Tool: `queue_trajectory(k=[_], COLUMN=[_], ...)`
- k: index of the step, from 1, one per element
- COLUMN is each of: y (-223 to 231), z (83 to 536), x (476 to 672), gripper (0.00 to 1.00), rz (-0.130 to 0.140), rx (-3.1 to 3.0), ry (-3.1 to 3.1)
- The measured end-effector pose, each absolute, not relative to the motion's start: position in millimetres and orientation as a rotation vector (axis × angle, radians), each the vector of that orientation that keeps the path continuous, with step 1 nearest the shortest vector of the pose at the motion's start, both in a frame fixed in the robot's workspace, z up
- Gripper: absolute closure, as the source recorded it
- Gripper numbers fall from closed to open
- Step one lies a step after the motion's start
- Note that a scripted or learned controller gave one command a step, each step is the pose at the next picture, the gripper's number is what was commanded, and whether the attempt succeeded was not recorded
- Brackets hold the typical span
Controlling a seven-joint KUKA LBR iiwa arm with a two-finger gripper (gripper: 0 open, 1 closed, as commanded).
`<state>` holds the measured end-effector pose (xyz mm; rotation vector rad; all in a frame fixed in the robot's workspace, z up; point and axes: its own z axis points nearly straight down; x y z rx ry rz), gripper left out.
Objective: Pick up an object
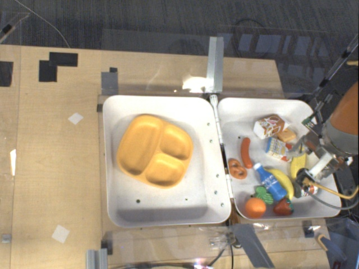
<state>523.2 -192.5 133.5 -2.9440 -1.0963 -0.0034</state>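
No text legible, print on small carton (276,148) too blurred

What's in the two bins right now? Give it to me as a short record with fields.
left bin: holds one yellow three-compartment plate
right bin: crowded with small toy foods
beside the divider: red sausage, pretzel
middle: blue bottle lying next to a banana
bottom of view: orange, red strawberry
gripper: over the right side of the right bin, no object visibly held
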Motion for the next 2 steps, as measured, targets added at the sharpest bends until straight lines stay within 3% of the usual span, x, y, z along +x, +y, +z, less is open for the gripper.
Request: queue_trajectory(k=[1,2], y=[-176,-134], z=[95,96], x=[596.7,607.6], gripper=[0.0,0.0], rz=[-0.027,-0.035], rx=[-3.039,-3.111], ry=[-0.831,-0.505])
